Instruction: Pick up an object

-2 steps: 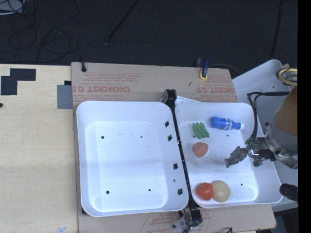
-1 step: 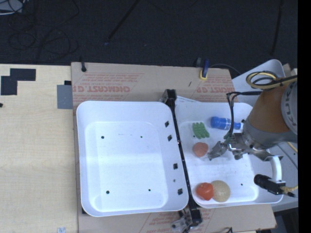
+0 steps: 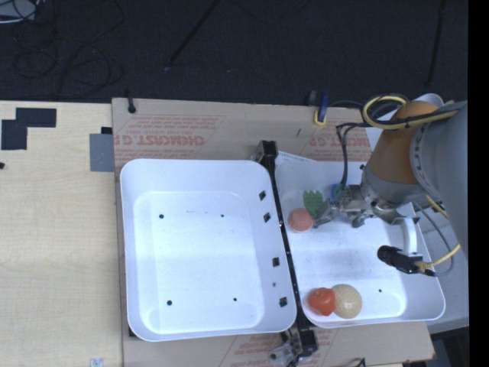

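My gripper [image 3: 334, 211] hangs low in the right bin [image 3: 428, 308], near its far left corner, between a green toy [image 3: 313, 201] and a pink ball [image 3: 300, 220]; whether it holds anything, I cannot tell. A red ball [image 3: 322, 300] and a cream ball [image 3: 348, 301] touch at the near edge. Round balls may roll from my grip.

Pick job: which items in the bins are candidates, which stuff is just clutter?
Candidates, all in the right bin:
- pink ball
- green toy
- red object
- beige ball
- claw, beside the green toy

Clutter:
- left bin
- cardboard sheet
- yellow cable loop
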`<act>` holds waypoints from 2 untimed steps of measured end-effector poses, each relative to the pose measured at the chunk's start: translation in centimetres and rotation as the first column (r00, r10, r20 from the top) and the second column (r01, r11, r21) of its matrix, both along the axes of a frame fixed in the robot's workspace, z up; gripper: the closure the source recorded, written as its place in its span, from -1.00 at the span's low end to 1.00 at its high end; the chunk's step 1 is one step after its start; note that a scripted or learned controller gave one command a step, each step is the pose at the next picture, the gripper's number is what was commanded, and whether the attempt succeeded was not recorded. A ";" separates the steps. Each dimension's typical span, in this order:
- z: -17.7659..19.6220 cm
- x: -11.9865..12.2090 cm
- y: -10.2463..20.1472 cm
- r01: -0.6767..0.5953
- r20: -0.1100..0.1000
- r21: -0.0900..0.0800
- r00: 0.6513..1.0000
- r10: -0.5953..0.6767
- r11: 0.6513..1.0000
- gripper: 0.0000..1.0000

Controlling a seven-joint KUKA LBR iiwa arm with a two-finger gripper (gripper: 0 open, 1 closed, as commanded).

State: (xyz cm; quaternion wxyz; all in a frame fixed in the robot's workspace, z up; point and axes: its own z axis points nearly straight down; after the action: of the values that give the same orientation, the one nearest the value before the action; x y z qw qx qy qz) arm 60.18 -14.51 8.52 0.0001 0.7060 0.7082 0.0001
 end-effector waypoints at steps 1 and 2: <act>0.2 -5.5 -6.5 0.009 -0.006 -0.001 1.000 -0.009 1.000 -1.00; 0.2 -6.4 -6.7 0.003 -0.004 0.001 1.000 -0.003 1.000 -1.00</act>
State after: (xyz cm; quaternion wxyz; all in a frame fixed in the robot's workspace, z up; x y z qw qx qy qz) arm 53.78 -21.25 8.74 -0.0018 0.7071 0.7071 -0.0010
